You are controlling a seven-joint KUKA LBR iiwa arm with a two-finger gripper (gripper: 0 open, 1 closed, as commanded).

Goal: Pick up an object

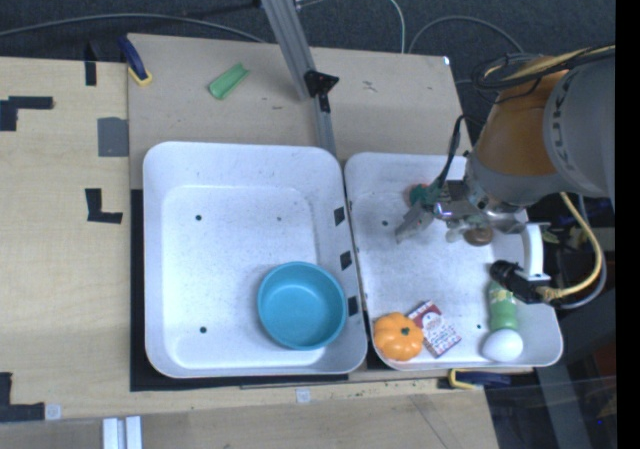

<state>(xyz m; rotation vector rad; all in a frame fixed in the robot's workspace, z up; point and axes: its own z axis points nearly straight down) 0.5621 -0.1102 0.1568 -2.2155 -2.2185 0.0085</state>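
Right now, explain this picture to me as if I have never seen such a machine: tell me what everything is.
One camera looks down at a slant on a wooden bench with two shallow white plastic bins. The grey robot arm with an orange band reaches in from the right; its two-finger gripper hangs over the right bin, with nothing visibly between its jaws. That bin holds a small orange pumpkin, a red-and-white packet, a white egg-like ball and a green bottle. The left bin holds a round blue bowl.
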